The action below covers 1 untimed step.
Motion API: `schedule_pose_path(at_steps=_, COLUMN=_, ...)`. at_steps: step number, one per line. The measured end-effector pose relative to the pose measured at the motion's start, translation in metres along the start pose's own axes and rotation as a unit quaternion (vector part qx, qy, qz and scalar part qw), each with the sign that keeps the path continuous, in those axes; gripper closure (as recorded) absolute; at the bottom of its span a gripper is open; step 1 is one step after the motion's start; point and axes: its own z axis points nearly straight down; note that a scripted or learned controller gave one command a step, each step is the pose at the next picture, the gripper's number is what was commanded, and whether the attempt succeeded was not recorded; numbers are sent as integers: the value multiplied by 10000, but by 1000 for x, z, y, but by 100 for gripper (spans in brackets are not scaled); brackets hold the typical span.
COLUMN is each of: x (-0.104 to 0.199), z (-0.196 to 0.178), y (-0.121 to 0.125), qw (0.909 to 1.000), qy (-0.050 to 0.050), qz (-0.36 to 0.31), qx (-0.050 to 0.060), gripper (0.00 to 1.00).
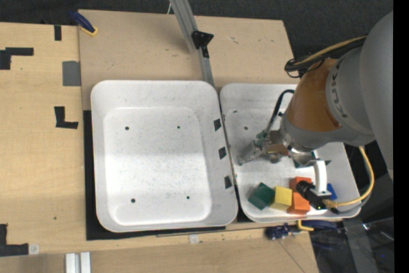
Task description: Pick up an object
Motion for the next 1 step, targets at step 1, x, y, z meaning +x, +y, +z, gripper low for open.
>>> schedule_pose_path(at_steps=1, x=1, z=-11, y=0, qw=10000, qy=8, qz=-5, qx=-3, gripper=100)
